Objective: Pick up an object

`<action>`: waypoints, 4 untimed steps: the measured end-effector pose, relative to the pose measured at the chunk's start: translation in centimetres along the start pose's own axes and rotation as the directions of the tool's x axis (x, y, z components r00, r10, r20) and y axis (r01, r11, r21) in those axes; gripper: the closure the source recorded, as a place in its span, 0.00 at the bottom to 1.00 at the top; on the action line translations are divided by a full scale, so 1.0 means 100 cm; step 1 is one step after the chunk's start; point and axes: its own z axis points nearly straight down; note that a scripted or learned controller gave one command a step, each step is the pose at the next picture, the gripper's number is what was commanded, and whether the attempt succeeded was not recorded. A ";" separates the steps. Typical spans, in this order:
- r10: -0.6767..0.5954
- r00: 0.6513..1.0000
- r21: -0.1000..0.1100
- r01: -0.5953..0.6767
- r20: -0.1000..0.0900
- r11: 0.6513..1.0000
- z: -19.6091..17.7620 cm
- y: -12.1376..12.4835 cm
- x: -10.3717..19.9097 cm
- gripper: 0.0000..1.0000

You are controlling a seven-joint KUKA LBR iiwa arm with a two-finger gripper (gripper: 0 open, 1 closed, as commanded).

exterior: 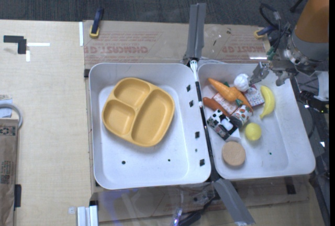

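The right bin (293,157) holds a pile of play food. In it lie an orange carrot (227,90), a white garlic bulb (241,81), a yellow banana (267,101), a yellow lemon (253,131), a tan round disc (233,153), a black-and-white piece (222,124) and small printed cartons (255,97). My gripper (270,75) hangs over the bin's far side, just above the banana's top end and right of the garlic. Its two fingers stand apart, open, with nothing between them.
The left bin (104,167) holds a yellow divided plate (138,111). A ridge with black clips (199,115) separates the two bins. Cables (272,21) trail behind the wrist at the far right. Bare bin floor lies right of the banana and lemon.
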 end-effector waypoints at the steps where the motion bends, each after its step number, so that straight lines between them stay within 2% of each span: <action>1: 0.002 1.000 -0.003 -0.002 0.001 1.000 0.088 0.004 0.025 0.00; 2: 0.079 0.997 -0.001 -0.079 0.001 0.997 0.018 -0.003 0.051 0.00; 3: 0.085 0.996 0.000 -0.085 0.000 0.996 0.009 -0.015 0.075 0.00; 4: -0.032 0.999 -0.001 0.032 0.000 0.999 0.109 -0.013 0.045 0.00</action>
